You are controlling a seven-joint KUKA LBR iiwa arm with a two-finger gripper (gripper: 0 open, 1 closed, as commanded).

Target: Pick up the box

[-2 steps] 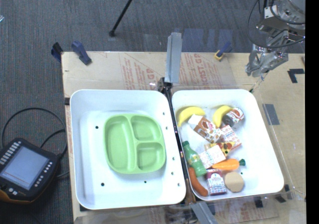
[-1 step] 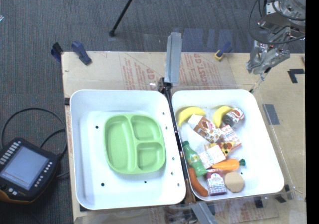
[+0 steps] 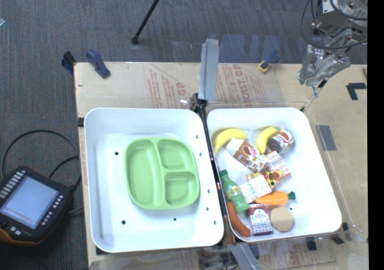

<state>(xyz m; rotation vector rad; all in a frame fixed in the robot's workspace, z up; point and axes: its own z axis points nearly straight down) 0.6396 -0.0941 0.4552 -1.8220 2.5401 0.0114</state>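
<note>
Camera view: claw (image 3: 322,71) above right bin (image 3: 321,161), grip state unclear; box (image 3: 246,153) w/ other items inside.

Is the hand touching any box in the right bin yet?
Apart. The camera view shows the hand above the bench beyond the right bin, with bare bin wall and cardboard between it and the nearest box.
</note>
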